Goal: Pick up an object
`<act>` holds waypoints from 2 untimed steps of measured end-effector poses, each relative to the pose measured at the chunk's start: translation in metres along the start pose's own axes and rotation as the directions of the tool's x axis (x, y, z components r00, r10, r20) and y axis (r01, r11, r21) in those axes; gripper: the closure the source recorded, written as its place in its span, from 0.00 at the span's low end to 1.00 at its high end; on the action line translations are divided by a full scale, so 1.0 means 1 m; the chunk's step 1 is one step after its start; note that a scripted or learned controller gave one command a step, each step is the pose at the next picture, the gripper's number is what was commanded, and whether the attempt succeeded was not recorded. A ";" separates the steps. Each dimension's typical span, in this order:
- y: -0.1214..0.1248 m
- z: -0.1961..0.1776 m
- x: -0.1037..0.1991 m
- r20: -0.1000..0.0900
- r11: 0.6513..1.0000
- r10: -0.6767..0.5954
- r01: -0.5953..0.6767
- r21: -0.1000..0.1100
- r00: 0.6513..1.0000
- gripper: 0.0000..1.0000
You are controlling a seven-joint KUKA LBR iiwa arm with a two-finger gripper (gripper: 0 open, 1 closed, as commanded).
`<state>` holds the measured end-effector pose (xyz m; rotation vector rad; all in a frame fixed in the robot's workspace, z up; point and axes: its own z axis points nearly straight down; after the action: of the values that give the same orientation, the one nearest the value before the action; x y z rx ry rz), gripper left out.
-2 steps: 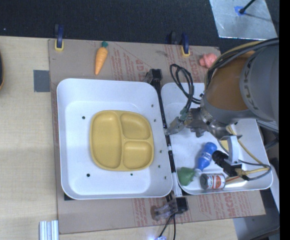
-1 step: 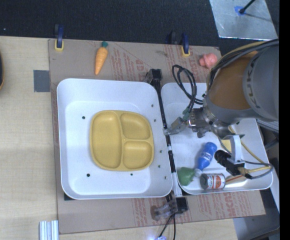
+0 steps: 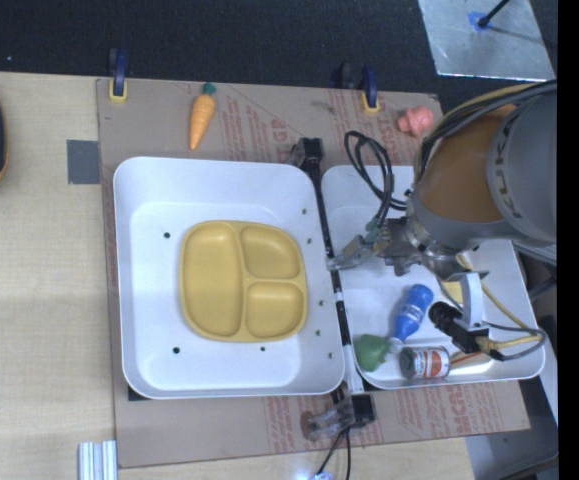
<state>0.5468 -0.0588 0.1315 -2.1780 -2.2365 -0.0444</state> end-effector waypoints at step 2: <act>-0.001 0.001 -0.002 0.004 1.000 0.003 -0.003 -0.003 1.000 0.00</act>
<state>0.5458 -0.0610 0.1306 -2.1849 -2.2370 -0.0431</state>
